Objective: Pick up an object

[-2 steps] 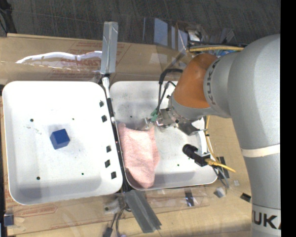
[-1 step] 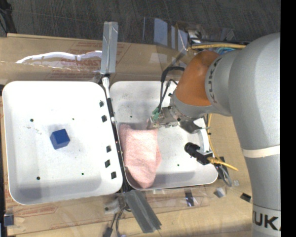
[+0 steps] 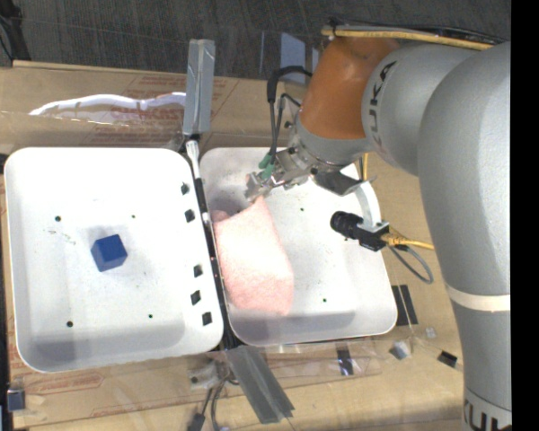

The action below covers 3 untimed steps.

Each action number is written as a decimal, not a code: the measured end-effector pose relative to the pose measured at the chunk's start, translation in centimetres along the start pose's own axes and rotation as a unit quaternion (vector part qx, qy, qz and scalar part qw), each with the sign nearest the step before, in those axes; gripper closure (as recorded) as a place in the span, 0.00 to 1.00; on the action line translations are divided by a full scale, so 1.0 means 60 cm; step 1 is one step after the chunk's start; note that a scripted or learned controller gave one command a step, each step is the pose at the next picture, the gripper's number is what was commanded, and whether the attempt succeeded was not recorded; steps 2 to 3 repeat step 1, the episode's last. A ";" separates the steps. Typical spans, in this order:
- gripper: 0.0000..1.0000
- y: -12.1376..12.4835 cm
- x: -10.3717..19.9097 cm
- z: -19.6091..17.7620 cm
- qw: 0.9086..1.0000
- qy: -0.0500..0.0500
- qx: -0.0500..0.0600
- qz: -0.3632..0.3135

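Reaching in from the right, the arm (image 3: 449, 196) is the biggest thing: smooth grey casing, rounded, w/ an orange band (image 3: 341, 88) above the wrist. Its wrist sits over the far part of the right bin.

Bench (image 3: 99, 106) next: flat brown cardboard-like top, a strip of clear plastic w/ red print lying near its far left edge.

Left bin (image 3: 36, 241): shallow, white, rounded corners, matte speckled floor w/ a few dark dots. Right bin (image 3: 368, 285): same make, touching the left bin along the middle divider, where small black clips sit.

Pink cloth (image 3: 254, 259): soft, fuzzy-looking, folded or bunched into an oblong lump. It lies in the right bin along that bin's left wall. Long axis runs from the bin's far-left area toward its near edge, slanting slightly rightward at the near end. Far end is narrower and rises toward the gripper; near end is broader and lies flat, close to the near wall.

Gripper (image 3: 268, 180): small metal parts w/ a green bit, right at the cloth's far tip. Can't tell if it's wide or narrow, or if it has the cloth.

Black connector (image 3: 355, 229) w/ a yellow cable hangs beside the wrist over the right bin.

Blue cube (image 3: 110, 251): small, solid, sharp-edged, on the left bin's floor, left of centre, well apart from the cloth.
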State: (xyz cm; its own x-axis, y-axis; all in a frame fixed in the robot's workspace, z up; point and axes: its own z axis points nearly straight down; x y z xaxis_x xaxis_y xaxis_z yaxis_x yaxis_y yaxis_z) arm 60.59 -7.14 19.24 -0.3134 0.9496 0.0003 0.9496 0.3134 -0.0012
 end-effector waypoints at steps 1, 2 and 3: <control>1.00 0.025 -0.021 0.001 1.000 0.000 0.000 -0.018; 1.00 0.025 -0.021 0.001 1.000 0.000 0.000 -0.018; 1.00 0.025 -0.021 0.001 1.000 0.000 0.000 -0.018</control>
